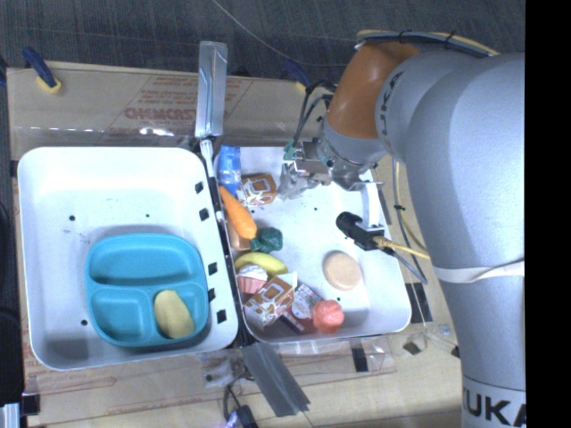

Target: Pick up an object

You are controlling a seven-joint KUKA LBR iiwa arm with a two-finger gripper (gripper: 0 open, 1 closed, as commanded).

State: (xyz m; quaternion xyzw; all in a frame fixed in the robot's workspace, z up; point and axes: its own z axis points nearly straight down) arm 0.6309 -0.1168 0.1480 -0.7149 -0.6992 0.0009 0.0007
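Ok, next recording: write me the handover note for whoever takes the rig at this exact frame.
Gripper: low over the top of the right bin, beside the brown snack packet; nothing visibly between its fingers, open or shut not clear.
Right bin: blue bottle, carrot, green toy, banana, cupcake, a second snack packet, red fruit, round tan cookie.
Left bin: blue divided tray with a yellow potato-like item in its lower right compartment.
Done: no pick visible.
Left: grasp and lift one object.
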